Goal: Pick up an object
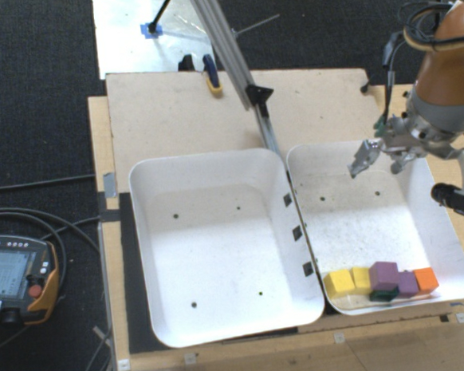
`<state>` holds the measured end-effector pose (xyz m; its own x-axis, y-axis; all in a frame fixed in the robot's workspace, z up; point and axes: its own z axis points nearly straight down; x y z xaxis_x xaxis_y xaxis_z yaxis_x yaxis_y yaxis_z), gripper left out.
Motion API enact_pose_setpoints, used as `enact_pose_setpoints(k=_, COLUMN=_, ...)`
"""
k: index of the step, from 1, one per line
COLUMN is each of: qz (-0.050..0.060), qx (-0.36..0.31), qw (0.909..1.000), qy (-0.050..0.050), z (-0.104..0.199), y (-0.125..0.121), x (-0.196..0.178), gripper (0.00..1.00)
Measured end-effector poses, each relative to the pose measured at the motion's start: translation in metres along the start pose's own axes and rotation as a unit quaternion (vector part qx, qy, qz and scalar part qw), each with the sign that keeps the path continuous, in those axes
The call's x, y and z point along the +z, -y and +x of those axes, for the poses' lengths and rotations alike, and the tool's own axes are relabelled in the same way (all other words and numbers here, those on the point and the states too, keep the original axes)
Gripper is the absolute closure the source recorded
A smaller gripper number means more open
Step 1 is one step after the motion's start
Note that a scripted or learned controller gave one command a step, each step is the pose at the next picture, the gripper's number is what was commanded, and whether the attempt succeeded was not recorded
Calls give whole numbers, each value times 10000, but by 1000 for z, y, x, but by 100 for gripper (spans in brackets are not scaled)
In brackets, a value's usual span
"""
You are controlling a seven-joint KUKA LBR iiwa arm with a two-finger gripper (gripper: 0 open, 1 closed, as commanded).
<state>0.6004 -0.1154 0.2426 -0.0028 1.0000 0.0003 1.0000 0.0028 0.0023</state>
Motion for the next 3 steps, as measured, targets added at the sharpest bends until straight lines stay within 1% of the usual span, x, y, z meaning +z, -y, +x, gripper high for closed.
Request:
enact_pose_setpoints(k=1, qz=48, qx=12, qw=10000, qy=-7, z=8, y=35, x=96, gripper=0)
enact_pose_setpoints(k=2, qz=-46, qx=12, qw=10000, qy=20, z=-30, y=18, x=-44, gripper=0)
enact_pose_setpoints(k=3, qz=-6, qx=2, qw=10000, qy=8, z=-29, y=20, x=-39, gripper=0)
